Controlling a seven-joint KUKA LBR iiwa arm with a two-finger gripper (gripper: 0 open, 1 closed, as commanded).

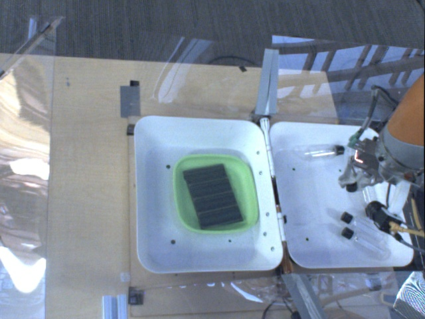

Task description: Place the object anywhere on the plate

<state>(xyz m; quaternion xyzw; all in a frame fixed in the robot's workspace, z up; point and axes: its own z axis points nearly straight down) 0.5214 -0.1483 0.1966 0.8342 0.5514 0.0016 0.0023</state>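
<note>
A dark grey ridged block (212, 195) lies flat in the middle of the green square plate (181, 205), which sits in the left white bin (153, 178). My gripper (352, 176) hangs over the right side of the right bin (299, 198), well away from the plate and the block. The arm's grey wrist and orange band (406, 121) rise behind it at the right edge. Nothing shows between the gripper and the block.
In the right bin a clear tube with a black cap (323, 153) lies near the back. Two more capped clear tubes (362, 234) lie at the front right, just below the gripper. A grey metal post (267, 82) stands behind the seam between the bins.
</note>
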